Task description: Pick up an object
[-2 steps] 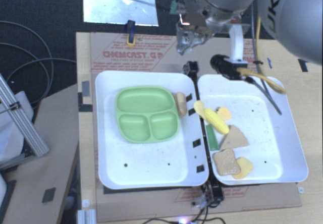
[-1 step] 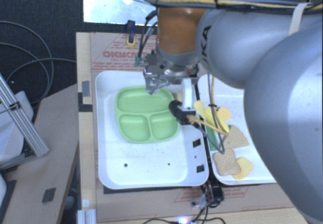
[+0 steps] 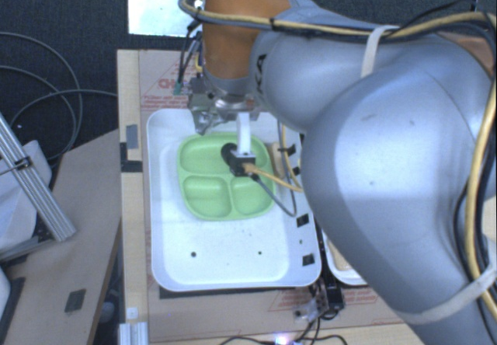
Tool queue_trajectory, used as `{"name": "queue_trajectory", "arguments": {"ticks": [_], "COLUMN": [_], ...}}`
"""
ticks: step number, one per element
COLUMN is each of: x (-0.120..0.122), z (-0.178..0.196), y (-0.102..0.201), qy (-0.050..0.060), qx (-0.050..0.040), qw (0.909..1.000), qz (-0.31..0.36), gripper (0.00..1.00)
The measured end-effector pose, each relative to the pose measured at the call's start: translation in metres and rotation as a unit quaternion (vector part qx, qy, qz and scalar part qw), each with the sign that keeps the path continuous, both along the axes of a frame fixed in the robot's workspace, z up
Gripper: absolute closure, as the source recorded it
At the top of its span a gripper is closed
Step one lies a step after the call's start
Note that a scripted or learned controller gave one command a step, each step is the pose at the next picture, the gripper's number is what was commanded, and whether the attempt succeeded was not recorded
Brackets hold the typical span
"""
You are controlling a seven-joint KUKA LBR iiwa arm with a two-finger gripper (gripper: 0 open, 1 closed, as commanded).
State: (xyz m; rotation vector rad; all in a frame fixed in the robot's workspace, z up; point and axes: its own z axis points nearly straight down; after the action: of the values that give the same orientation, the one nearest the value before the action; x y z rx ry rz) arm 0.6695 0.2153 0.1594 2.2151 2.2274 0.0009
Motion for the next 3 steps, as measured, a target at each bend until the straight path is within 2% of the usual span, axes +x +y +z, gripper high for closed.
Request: {"name": "queue_trajectory", "arguments": {"ticks": [1,2,3], "x": [-0.045,-0.034,-0.003], "z": [0.022,0.22,0.064], "y": [-0.042,-0.001,0.019], "qy": [0.001,-0.01,0.006], "qx": [-0.0007,0.0037,-0.0016], "qw": [1.0,0.9999,1.0], "qz": [-0.004,0.001,0.0], "gripper": [1.0,1.0,1.0]}}
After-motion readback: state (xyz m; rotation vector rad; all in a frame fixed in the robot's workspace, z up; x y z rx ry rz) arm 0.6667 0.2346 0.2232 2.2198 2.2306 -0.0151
